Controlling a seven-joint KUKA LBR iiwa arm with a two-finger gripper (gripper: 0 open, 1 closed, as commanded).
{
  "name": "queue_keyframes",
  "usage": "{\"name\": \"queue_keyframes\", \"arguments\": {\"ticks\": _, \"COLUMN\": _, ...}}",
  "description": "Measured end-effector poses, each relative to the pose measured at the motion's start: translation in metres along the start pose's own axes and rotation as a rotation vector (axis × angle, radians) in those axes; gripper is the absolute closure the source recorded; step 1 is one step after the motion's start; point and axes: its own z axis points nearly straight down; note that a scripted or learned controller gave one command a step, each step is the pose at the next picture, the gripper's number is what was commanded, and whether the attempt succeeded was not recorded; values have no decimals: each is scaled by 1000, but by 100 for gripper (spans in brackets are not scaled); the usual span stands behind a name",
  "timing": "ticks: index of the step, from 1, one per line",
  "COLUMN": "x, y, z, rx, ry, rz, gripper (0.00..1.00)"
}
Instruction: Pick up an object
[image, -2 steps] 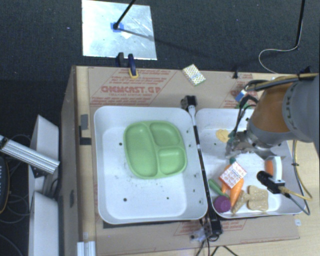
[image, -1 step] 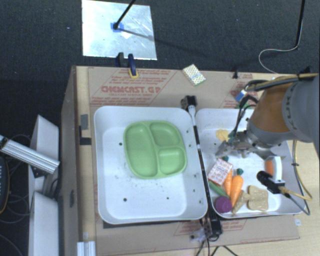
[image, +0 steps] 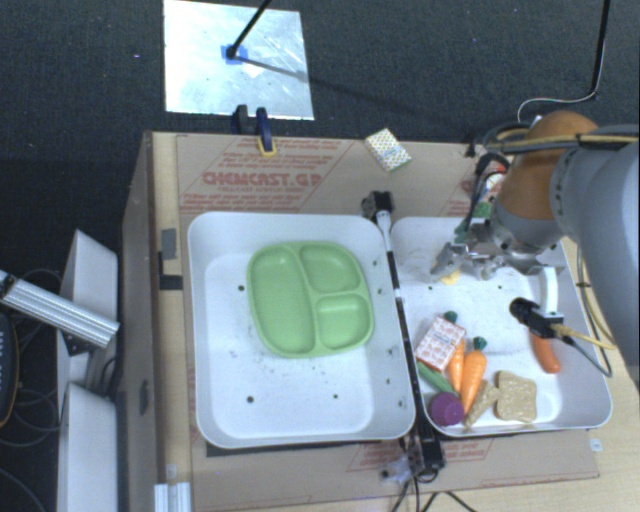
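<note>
My gripper (image: 456, 263) hangs low over the back left part of the right bin (image: 585, 405), above bare white floor. A small yellowish piece (image: 448, 279) shows just beneath it; I cannot tell if it is held. Toward the bin's front lie a red and white carton (image: 440, 343), two orange carrots (image: 470, 366), a purple piece (image: 447, 408), a green piece (image: 432, 377) and a slice of toast (image: 517, 396). Another orange carrot (image: 546, 353) lies by the right wall. All of these sit apart from the gripper, nearer the front.
A green divided plate (image: 308, 298) lies in the left bin (image: 225, 400). The ridge between the bins (image: 398, 310) runs just left of the gripper. A small patterned box (image: 387, 149) and a blue clamp (image: 263, 130) sit on the cardboard behind the bins.
</note>
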Motion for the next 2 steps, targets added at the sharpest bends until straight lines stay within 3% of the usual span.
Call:
{"name": "queue_keyframes", "arguments": {"ticks": 1, "x": -1, "y": 28, "z": 0, "rx": 0, "ry": 0, "rz": -1, "gripper": 0}}
{"name": "queue_keyframes", "arguments": {"ticks": 2, "x": -6, "y": 28, "z": 0, "rx": 0, "ry": -1, "rz": 1, "gripper": 0}}
